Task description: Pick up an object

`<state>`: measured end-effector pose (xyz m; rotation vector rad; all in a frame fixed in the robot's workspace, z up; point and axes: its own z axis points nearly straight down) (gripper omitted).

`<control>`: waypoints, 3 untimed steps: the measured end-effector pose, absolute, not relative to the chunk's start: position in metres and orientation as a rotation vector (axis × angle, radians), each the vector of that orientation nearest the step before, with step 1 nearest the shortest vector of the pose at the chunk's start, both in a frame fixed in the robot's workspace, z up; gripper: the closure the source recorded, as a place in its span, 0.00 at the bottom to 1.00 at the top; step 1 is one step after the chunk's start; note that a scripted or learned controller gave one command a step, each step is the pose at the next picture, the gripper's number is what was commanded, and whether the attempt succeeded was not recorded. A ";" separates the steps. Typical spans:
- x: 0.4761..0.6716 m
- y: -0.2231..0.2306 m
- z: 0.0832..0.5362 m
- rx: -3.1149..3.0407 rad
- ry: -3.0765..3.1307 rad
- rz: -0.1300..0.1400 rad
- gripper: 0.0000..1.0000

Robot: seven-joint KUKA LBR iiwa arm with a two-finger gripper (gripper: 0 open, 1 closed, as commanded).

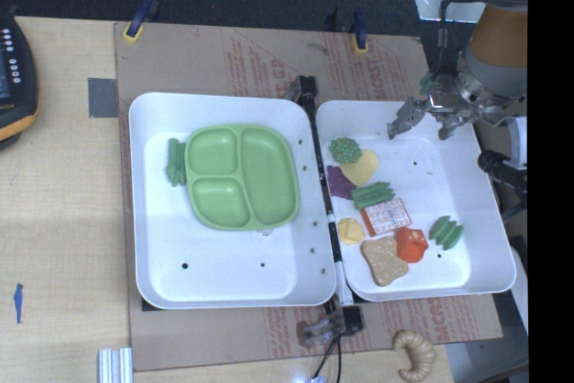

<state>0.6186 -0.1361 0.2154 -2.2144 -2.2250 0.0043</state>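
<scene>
My gripper hangs over the far part of the right bin, its two fingers spread wide and open with nothing between them. Toy food lies below and to the left of it: a green broccoli, a yellow piece, a purple piece, green beans, a red-and-white card, a small yellow lump, a slice of toast, a red pepper and green pods. None of them touches the gripper.
The left bin holds a green divided plate with a green piece beside it. A toy croissant lies on the bench in front of the right bin. A black-and-orange device sits at the far left.
</scene>
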 end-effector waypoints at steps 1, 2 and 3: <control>0.549 -0.140 0.176 -2.212 -2.217 0.013 0.00; 0.580 -0.112 0.088 -2.210 -2.227 0.005 0.00; 0.579 -0.115 0.103 -2.213 -2.227 0.006 1.00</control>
